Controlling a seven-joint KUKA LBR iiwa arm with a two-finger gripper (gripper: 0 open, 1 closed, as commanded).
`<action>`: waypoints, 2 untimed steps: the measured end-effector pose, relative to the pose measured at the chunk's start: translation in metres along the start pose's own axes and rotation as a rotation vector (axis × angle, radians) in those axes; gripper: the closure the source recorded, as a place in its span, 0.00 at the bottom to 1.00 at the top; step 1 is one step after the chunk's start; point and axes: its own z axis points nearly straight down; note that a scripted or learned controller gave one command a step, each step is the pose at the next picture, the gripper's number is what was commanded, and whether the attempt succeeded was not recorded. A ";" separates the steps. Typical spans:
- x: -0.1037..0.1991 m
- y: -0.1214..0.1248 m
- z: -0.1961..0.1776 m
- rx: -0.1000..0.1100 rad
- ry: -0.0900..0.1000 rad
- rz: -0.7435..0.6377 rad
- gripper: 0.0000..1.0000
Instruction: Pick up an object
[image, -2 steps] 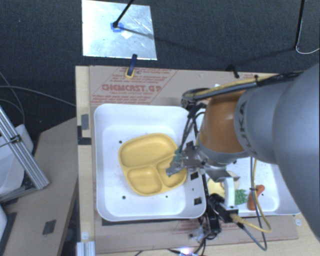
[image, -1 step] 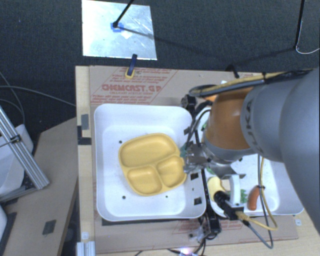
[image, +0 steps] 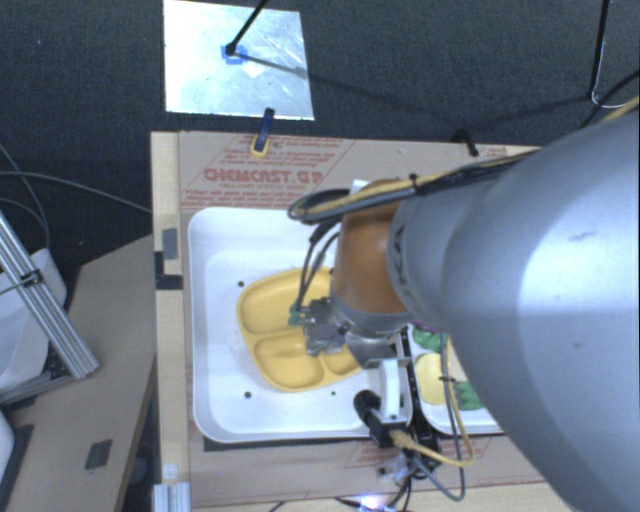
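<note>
A yellow, lobed plastic object (image: 275, 335) lies in the left white bin (image: 215, 300), toward its middle and front. My arm comes in from the right, and its orange band (image: 365, 265) and grey wrist (image: 345, 335) hang right over the yellow object's right side, hiding that part. My gripper (image: 330, 345) points down at the object from under the wrist, where the arm's own bulk covers it. A green and yellow item (image: 440, 375) peeks out in the right bin beside the arm.
The arm's large grey body (image: 540, 300) covers most of the right bin. Cables (image: 420, 450) dangle near the bins' front edge. A cardboard sheet (image: 270, 170) lies under the bins, with a blue and yellow marker (image: 263, 133) at its back edge.
</note>
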 end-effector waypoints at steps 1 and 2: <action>0.039 0.091 0.019 -0.011 0.000 0.003 1.00; 0.077 0.015 -0.050 -0.003 0.001 0.001 1.00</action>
